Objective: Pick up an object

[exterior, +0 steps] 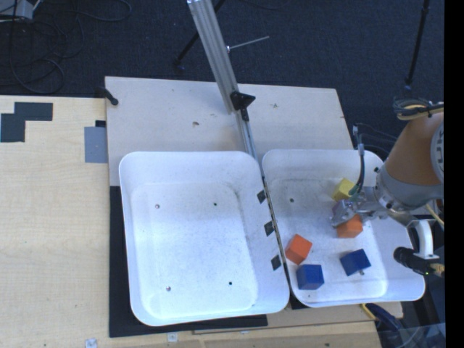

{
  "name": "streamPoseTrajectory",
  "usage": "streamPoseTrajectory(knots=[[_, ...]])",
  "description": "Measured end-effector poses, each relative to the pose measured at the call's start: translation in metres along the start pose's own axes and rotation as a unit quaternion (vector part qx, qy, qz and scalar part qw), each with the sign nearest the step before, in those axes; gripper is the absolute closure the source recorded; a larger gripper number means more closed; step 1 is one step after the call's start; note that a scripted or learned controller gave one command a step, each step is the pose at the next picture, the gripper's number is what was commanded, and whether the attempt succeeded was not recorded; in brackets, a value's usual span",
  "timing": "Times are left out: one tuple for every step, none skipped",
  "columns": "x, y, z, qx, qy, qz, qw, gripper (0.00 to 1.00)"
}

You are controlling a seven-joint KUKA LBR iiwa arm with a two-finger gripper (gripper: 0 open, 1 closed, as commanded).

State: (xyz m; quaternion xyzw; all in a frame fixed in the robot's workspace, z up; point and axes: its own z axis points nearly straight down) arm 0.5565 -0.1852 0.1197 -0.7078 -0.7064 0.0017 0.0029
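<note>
My gripper point(345, 213) is low over the right bin point(319, 167), reaching in from the right. An orange block point(351, 228) lies right under its tip and touches it or is partly covered by it; I cannot make out whether it is gripped. A yellow block point(344, 189) sits just behind the gripper. Toward the front of the same bin lie an orange cube point(298, 249), a blue cube point(309, 275) and a second blue cube point(355, 261).
The left bin point(145, 172) stands beside the right one, with black clips along the shared wall. A slanted aluminium rail point(217, 56) rises behind the bins. The arm's orange band point(415, 151) is at the right edge.
</note>
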Motion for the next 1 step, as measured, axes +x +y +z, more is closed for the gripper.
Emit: streamPoseTrajectory(knots=[[0.0968, -0.0010, -0.0735, -0.005, 0.001, -0.005, 1.0000, 1.00]])
